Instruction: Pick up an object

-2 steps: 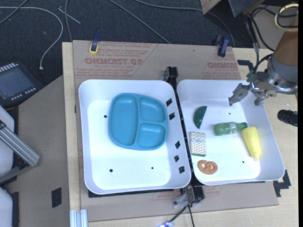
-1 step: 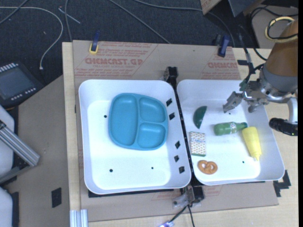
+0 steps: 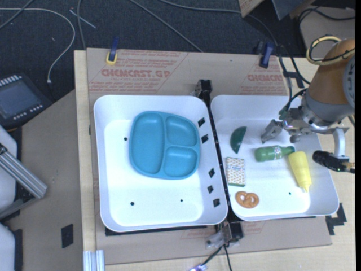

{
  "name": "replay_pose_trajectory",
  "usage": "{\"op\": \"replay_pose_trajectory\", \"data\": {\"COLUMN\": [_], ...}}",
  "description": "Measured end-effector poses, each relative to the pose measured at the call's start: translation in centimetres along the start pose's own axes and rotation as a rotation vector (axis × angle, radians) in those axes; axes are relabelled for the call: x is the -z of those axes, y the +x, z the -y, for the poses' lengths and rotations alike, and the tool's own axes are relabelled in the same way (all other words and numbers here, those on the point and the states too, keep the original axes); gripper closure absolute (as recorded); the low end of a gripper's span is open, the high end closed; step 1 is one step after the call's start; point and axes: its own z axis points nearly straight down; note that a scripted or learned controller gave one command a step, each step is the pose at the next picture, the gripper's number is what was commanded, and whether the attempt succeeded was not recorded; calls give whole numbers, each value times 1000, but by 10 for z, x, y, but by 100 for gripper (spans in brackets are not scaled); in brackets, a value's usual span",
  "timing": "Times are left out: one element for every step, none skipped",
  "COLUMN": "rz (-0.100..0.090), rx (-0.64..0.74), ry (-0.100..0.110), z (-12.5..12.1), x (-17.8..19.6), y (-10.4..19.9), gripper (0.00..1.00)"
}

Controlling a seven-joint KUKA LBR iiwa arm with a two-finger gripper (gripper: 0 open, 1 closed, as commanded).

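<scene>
Gripper [image 3: 276, 130] over the right bin [image 3: 321, 208].
Your fingers look spread, pinching nothing; the green bottle [image 3: 274, 152] lies just below them, yellow bottle [image 3: 301, 170] beside it.

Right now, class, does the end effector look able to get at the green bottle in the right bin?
Probably yes: the end effector hangs just above the green bottle, with nothing between them.

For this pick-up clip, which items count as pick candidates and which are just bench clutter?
Candidates, right bin: green bottle, yellow bottle, dark green piece, patterned packet, pretzel; hand above them.

Clutter: blue divided plate, left bin, cables, clamps.
</scene>
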Motion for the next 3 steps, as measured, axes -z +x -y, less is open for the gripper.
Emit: {"op": "replay_pose_trajectory", "data": {"rz": [0,1,3], "rx": [1,1,3], "ry": [-2,-8,-12], "z": [0,-1,-9], "x": [-35,-21,28], "y": [1,1,8], "gripper": [0,100,100]}}
